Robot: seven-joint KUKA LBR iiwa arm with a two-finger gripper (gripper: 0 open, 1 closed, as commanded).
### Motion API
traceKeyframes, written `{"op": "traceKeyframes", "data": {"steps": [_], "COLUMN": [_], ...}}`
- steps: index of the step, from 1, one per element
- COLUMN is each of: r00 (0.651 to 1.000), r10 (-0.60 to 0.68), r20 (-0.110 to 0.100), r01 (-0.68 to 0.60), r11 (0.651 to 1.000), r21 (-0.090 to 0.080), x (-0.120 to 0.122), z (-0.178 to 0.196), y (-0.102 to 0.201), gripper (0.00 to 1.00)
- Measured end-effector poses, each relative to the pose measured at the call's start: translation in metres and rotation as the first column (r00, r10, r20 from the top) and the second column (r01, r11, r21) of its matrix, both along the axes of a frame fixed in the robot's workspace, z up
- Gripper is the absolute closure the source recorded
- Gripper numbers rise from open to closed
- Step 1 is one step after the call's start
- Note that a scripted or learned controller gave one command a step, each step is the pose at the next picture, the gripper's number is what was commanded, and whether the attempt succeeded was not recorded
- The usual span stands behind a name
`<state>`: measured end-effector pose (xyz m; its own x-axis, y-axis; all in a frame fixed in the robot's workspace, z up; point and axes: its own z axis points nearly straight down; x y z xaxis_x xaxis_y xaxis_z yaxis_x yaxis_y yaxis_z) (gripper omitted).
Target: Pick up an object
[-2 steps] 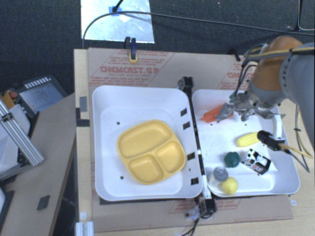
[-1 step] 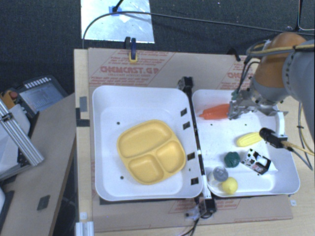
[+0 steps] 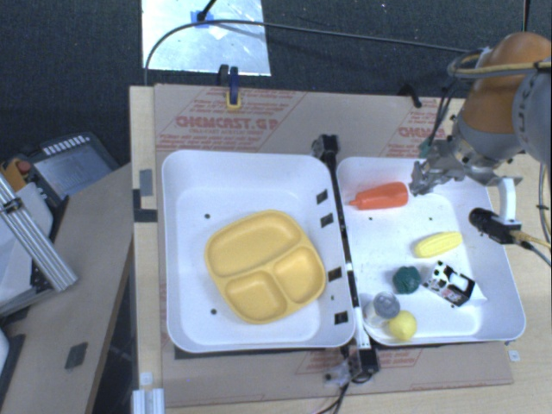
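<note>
Camera view: we took the carrot (image 3: 380,197) as the likely target, since it lay closest to the hand (image 3: 423,179). It sat in the right bin (image 3: 509,317), toward the bin's far edge and near the divider side, long axis roughly across the bin, blunt end pointing at the hand. The hand was just beside that end; we couldn't confirm contact, and nothing sat between its tips. Whether the hand was apart or together, we couldn't tell from this angle.

Handling, as we judged it: a toy carrot, probably hollow plastic, so light and stiff, not fragile. Smooth, rounded skin would be slippery, and the taper could squeeze it out of a pinch. Best hold looked to be across the thick mid-body, gripping crosswise to the long axis, not at the thin tip.

Looks: solid orange, glossy, cone-like, thicker toward the hand and narrowing away from it; no leaves visible.

Other items in the right bin, all nearer to us than the carrot: yellow corn (image 3: 437,245), green ball (image 3: 406,279), a black-and-white piece (image 3: 452,284), and a yellow lemon (image 3: 402,325) at the near edge.
</note>
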<state>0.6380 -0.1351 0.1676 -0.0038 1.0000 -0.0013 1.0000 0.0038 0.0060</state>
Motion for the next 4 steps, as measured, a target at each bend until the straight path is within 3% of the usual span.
{"op": "traceKeyframes", "data": {"steps": [2,4], "r00": [1.0,1.0], "r10": [0.001,0.005], "r20": [0.002,-0.005], "r01": [-0.001,-0.005], "r11": [1.0,1.0], "r21": [-0.001,0.002], "x": [0.013,-0.003], "z": [0.125,0.109], "y": [0.0,0.108], "gripper": [1.0,1.0]}}
